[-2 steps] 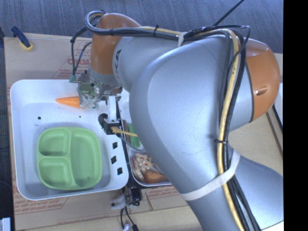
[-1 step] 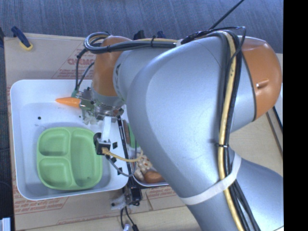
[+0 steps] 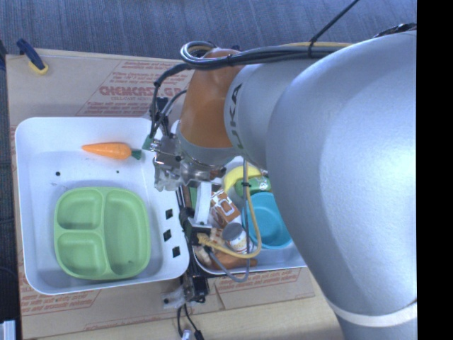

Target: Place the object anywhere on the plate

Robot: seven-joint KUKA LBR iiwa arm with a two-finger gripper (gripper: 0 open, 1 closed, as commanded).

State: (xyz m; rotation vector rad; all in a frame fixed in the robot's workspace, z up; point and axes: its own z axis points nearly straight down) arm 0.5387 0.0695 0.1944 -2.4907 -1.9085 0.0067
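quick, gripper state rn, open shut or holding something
Gripper: cannot be told from this view.

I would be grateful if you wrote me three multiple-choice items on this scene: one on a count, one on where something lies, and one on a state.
1. How many compartments has the green plate?
A. Two
B. Three
C. Four

2. Where does the carrot lie?
A. On the floor of the bin at the view's left, beyond the plate and apart from it
B. In one of the plate's compartments
C. Propped upright against the bin's wall

3. How does the plate sit?
A. Flipped over
B. Stood on edge
C. Flat, right way up

Answers:
1 B: one long hollow runs beside two smaller ones.
2 A: white bin floor shows between the carrot and the plate's far rim.
3 C: the hollows face up towards the camera.
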